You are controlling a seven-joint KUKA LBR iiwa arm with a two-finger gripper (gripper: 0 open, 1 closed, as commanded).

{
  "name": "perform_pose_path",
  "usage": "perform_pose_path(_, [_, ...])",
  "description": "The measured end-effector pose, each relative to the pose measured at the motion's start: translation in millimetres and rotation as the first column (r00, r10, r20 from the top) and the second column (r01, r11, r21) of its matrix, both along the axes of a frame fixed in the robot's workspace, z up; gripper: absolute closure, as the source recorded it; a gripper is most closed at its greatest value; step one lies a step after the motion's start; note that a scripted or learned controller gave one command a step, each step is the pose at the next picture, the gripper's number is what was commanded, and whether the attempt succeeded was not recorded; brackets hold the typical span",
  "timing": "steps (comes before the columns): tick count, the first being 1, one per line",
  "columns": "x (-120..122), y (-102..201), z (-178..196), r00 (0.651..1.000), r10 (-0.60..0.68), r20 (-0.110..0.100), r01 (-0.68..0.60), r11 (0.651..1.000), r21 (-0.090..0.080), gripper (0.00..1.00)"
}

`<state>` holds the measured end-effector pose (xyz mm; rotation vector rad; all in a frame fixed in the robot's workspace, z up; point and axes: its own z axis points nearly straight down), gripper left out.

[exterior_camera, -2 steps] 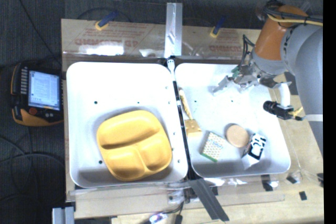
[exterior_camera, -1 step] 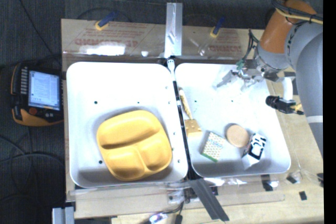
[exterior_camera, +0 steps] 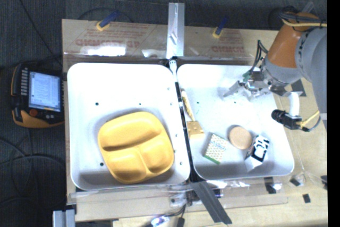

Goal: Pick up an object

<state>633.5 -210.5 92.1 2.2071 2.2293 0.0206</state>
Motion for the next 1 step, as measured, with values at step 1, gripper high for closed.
perform_pose_path(1, [38.8, 1.2, -0.7, 0.999, 0.027, -0.023, -0.027, 1.0, 0.014, 0.0])
